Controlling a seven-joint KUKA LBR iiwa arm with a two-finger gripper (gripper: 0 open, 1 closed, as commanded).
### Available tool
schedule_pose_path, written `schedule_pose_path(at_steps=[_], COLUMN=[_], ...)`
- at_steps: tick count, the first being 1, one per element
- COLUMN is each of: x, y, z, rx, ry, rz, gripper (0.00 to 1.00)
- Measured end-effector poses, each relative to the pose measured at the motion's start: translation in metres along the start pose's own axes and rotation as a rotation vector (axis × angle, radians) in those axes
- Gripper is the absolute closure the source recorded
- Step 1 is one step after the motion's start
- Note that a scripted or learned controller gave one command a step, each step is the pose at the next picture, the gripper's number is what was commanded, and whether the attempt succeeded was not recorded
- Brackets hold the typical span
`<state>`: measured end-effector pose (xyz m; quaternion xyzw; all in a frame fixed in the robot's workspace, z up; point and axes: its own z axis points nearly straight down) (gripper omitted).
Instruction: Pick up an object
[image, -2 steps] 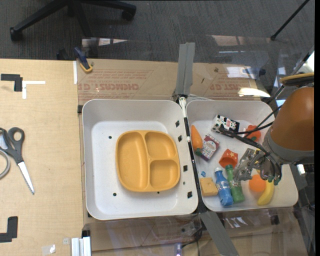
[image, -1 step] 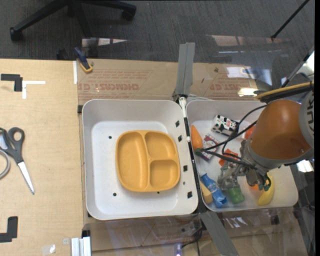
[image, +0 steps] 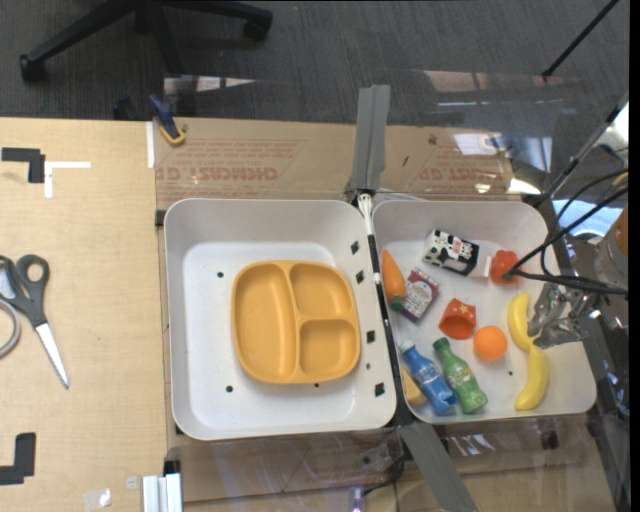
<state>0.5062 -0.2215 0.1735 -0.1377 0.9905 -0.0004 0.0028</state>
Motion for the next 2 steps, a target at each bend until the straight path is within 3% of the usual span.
schedule_pose_path(at_steps=[1,2], x=[-0.0236,-0.0235], y=[0.052,0.0519], z=[0.0812,0.0812], rx=[-0.002,-0.002], ry=[0.002,0.002], rz=[0.041,0.042], gripper=[1.0,0.0])
